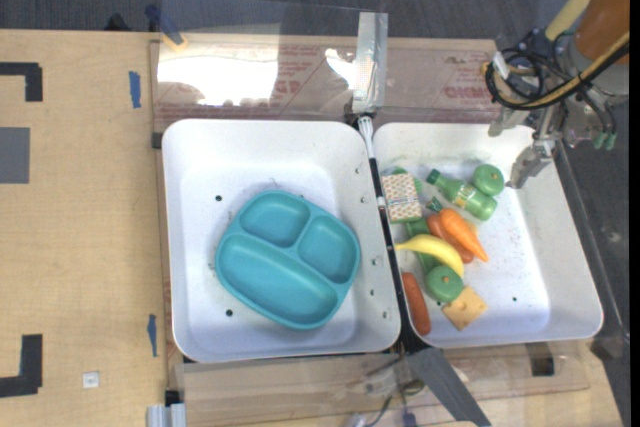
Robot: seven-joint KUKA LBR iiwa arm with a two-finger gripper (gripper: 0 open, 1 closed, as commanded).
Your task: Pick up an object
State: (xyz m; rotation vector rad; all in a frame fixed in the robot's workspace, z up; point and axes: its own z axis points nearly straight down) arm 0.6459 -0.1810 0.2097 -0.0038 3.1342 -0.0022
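The right white bin (572,287) holds a heap of toy food along its left side. In the heap are a green bottle (472,193), an orange carrot (462,232), a yellow banana (432,249), a small printed box (402,196), a green round piece (443,281), a red chili-like piece (416,303) and a tan cracker (463,307). My gripper (530,165) hangs over the bin's far right corner, just right of the green bottle and apart from it. Nothing shows in its grasp.
The left white bin (195,165) holds a teal divided plate (288,258). A clear panel with a taped post (370,65) stands behind both bins. Black cables (520,80) loop at the arm's wrist. Brown cardboard (70,215) covers the bench to the left.
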